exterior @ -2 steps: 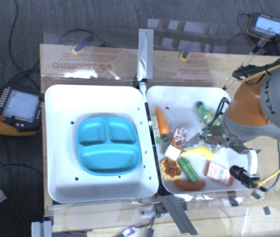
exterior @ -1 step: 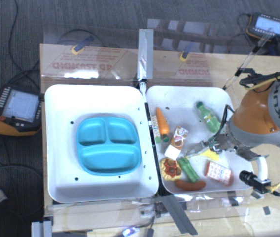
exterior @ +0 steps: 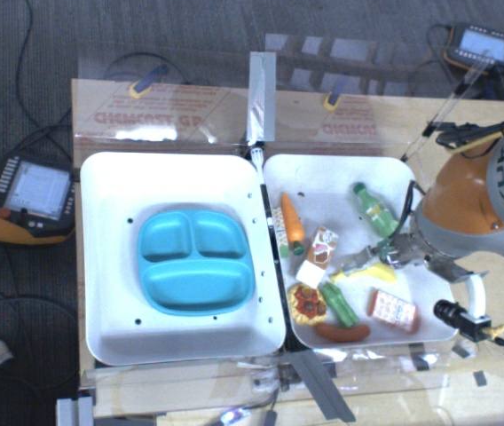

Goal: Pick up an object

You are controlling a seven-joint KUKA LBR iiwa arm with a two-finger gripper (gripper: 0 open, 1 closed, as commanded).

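So the counter (exterior: pixel 172 105) carries two shallow white bins side by side. The left bin (exterior: pixel 110 238) has a big blue divided tray (exterior: pixel 197 260) sitting pretty much in its middle, three compartments, nothing in them as far as I can see.

The right bin (exterior: pixel 323 171) is where all the small stuff is. The arm (exterior: pixel 465 207) comes in over the right edge of that bin, grey with the orange band on top, and its gripper (exterior: pixel 385 254) hangs low over the middle-right part of the bin. Honestly can't tell whether the fingers are spread or pressed together, that area is a metal-and-shadow mess from this angle, and I can't say anything is between them.

Objects in the right bin, bigger to smaller-ish: a green bottle (exterior: pixel 374 209) lies tilted near the far right corner. An orange carrot (exterior: pixel 293 221) lies along the left wall. A red box (exterior: pixel 391 311) sits near the front right corner. A red sausage (exterior: pixel 342 332) lies along the front edge. A green pickle-looking thing (exterior: pixel 338 303) is just above it, touching or nearly touching a little pizza piece (exterior: pixel 307 303) toward the front left. A yellow banana (exterior: pixel 372 273) lies right by the gripper, just under it in the view. A small brown-and-white packet (exterior: pixel 322 246) sits near the centre, with a white block (exterior: pixel 310 273) just in front of it.

Off the counter on the left there's a teach pendant (exterior: pixel 26 198) on the floor.
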